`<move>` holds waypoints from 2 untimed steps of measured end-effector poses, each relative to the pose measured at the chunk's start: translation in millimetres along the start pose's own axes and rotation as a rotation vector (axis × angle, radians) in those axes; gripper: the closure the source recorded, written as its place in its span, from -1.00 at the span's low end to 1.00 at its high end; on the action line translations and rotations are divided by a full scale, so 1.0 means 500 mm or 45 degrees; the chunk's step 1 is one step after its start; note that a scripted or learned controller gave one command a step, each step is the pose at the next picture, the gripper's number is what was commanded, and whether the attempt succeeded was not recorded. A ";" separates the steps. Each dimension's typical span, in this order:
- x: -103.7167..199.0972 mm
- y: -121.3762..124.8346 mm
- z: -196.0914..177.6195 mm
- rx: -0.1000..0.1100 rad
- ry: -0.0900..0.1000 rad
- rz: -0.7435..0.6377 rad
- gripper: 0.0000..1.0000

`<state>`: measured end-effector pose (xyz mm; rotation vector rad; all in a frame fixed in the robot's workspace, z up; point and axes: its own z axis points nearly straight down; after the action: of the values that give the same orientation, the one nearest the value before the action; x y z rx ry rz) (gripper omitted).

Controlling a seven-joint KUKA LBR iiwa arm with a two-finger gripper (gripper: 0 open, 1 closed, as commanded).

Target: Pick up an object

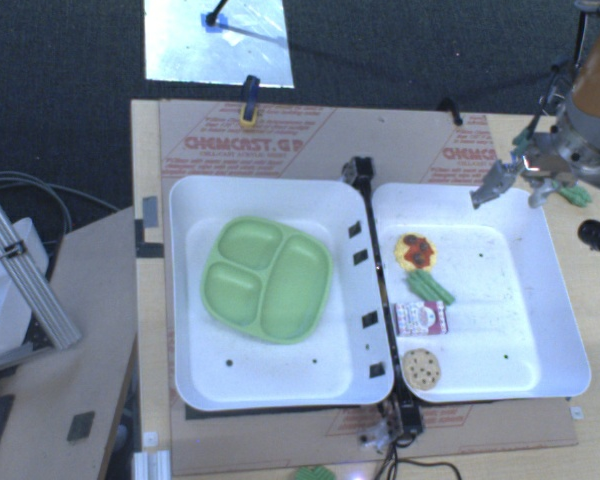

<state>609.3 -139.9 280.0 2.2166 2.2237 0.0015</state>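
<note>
The gripper point(513, 188) hung above the far right corner of the right bin point(555, 278), its two fingers spread apart with nothing between them. One finger point(488, 187) reached over the bin's far rim, while the other sat closer to the wrist, beside a small green piece on the surface.

Inside the right bin, four small objects lay in a loose line along the left side, all well apart from the gripper. Farthest from the camera was a yellow and red toy food piece point(415, 252). Just beside it lay a green pod-shaped piece point(431, 288), then a small red and white packet point(420, 318), and nearest the camera a round cookie point(421, 368).

The left bin point(195, 368) held a green divided plate point(267, 279), lying flat near its middle.
</note>
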 end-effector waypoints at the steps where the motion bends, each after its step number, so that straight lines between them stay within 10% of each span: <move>1: 0.087 -0.089 0.160 0.012 0.005 -0.004 -1.00; 2: 0.097 -0.096 0.400 0.010 0.002 0.002 -1.00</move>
<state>561.4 -91.5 80.0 2.2228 2.2272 -0.0049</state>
